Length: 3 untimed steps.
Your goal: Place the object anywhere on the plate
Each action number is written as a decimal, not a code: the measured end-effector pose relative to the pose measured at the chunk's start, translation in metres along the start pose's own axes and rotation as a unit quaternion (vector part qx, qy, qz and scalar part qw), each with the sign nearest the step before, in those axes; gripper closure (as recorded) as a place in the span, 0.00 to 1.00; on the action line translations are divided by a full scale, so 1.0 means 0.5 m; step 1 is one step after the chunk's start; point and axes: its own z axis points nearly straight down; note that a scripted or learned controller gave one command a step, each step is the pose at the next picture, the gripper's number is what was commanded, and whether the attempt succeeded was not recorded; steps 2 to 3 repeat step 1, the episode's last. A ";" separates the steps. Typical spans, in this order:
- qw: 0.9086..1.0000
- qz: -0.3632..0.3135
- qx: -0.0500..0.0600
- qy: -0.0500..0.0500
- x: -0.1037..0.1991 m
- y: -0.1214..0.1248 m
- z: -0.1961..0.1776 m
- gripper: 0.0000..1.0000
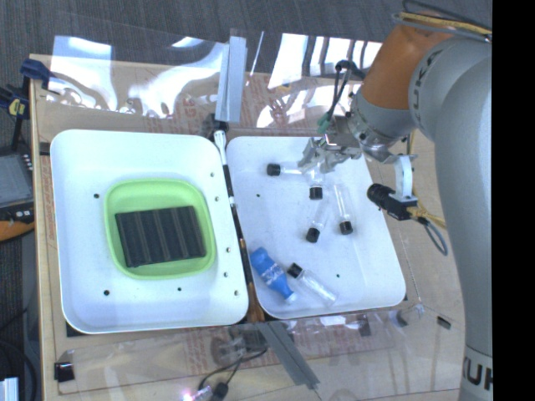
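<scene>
Gripper point(322, 159): hovering at right bin's point(380, 286) far edge; grip state unclear.
Clutter: clear vials point(341, 207), blue bottle point(272, 273) lying around.
Plate point(158, 229): sitting centred in left bin point(75, 295).

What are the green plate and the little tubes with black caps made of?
The green plate looks like matte plastic: one even lime colour, soft rounded rim, no glare. The dark ribbed insert on it may be rubber or plastic. The capped tubes look like clear plastic or glass, since the white bin shows through them; which one is unclear.

Plate point(159, 197) in left bin point(75, 224), seemingly centred.
</scene>
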 end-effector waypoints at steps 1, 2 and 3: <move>1.000 0.000 0.000 0.000 0.000 0.000 0.000 0.00; 1.000 0.000 0.000 0.000 0.000 0.000 0.000 0.00; 1.000 0.000 0.000 0.000 0.000 0.000 0.000 0.00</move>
